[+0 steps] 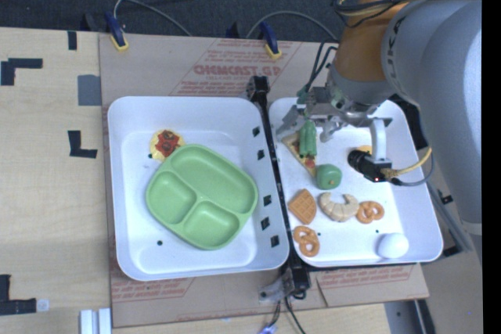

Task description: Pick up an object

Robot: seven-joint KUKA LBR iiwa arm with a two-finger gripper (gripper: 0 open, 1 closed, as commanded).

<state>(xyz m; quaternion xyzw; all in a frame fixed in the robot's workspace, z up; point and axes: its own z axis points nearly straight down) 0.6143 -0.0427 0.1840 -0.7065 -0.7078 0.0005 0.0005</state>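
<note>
gripper (317, 121) low over far end of right bin (415, 192); whether its fingers are spread or pressed, cannot tell | green cucumber-like piece (308, 139) just below it, upright | green ball (329, 176), waffle (302, 206), croissant (340, 207), pretzels (369, 211) nearer | left bin (125, 129): green divided plate (202, 196), pizza slice (166, 143)

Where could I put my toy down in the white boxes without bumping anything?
Best spot: the left bin, on its bare floor beside the green plate, or in the far corner past the small pizza toy. The right bin is crowded: pretzels, croissant, waffle and the hand.
</note>
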